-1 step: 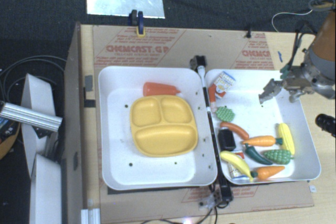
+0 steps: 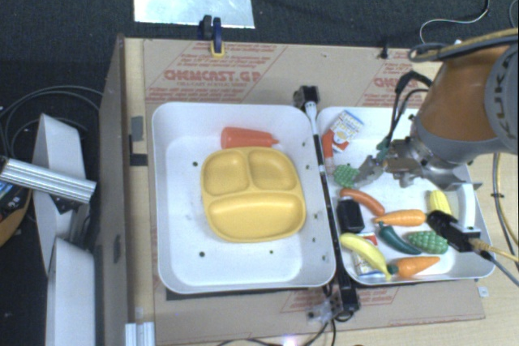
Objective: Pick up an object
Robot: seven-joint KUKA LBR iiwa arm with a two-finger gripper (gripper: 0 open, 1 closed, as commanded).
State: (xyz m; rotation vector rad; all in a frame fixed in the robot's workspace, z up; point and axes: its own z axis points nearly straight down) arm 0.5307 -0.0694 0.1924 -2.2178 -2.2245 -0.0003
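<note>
Red "CHEMCAST G.P." print on the cardboard sheet (image 2: 243,65).

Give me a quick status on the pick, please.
Gripper low over right bin, nothing seen held. Toy vegetables crowded there; banana nearest front. Yellow tray in left bin.

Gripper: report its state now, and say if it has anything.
Gripper: over the right bin, near the green toy; open or closed cannot be told, and nothing is seen held.
</note>
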